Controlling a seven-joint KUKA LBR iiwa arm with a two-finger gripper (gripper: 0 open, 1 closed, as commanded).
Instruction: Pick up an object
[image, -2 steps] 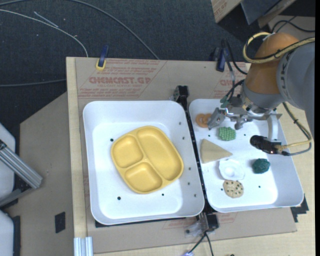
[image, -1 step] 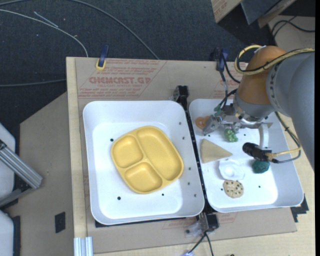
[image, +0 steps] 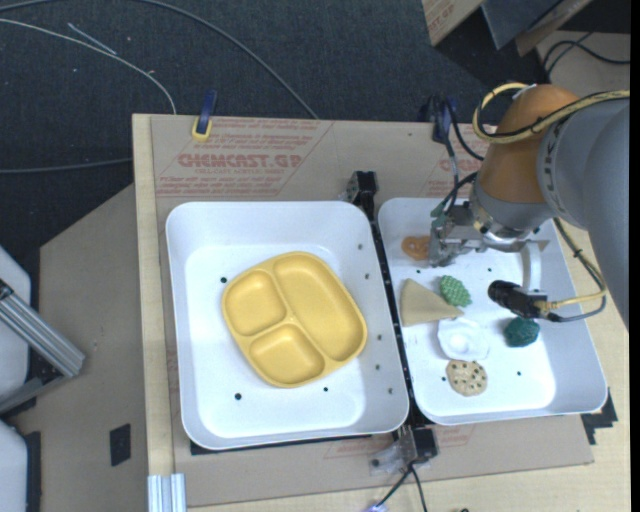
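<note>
**Arm poised over toy food in right-hand bin**

The grey KUKA arm (image: 590, 150) is seen reaching in from the right, its orange band (image: 520, 150) above the wrist, with the gripper (image: 447, 240) lowered into the far left corner of the right bin (image: 575, 395). Whether anything is held, or how wide the gripper stands, cannot be told at this slant. Well to the gripper's left, a yellow three-compartment plate (image: 292, 318) is shown lying in the left bin (image: 200, 240).

The likely targets are spread just below and beside the gripper. A small orange piece (image: 415, 246) is seen touching or just beside it on the left; a tan wedge (image: 422, 303) and a green knobbly piece (image: 455, 290) lie just below. Further down are found a white fried-egg shape (image: 462, 340), a dark teal piece (image: 521, 332) and a speckled cookie (image: 466, 377).

All are judged to be light, rigid plastic play food, smooth and apt to slip or skid under closing fingers. The wedge is best taken across its narrow thickness; the flat egg and cookie are judged harder, offering little edge.

On the brown board (image: 290, 150) beneath the bins, red lettering is read as "CHEMCAST GP", printed upside down in places; the smaller print is illegible.
</note>
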